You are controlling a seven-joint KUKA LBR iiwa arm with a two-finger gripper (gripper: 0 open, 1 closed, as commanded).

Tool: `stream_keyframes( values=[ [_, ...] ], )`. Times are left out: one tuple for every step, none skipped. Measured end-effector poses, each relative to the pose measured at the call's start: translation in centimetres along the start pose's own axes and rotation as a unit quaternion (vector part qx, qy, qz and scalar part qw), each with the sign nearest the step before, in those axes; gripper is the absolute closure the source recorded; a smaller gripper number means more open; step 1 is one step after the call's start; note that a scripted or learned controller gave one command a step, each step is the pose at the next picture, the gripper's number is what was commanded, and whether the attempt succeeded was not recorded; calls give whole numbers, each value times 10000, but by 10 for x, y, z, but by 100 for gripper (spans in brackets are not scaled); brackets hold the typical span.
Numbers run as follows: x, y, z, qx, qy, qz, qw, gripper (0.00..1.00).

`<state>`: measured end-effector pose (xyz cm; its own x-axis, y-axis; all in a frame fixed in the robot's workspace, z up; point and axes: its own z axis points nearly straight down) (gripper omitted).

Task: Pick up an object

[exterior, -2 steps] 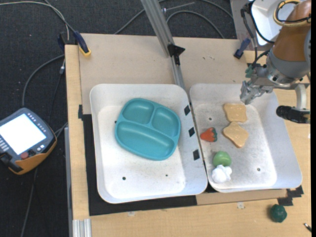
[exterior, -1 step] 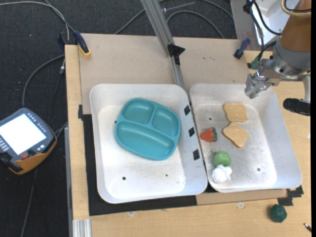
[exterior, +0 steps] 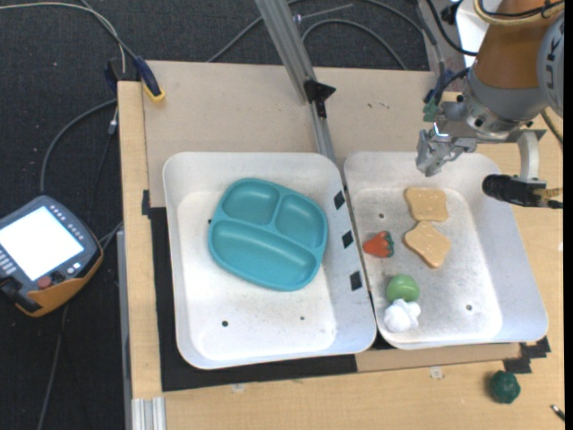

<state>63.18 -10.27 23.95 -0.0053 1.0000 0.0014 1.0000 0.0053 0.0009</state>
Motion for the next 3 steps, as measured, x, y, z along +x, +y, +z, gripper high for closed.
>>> stream_keyframes(
  values=[
    [45,0,6,9,0,4,10000,100],
    [91,-1,0,3,4,-4,10000,100],
    [145,-6,-8,-4,6,-9,10000,100]
  ],
)
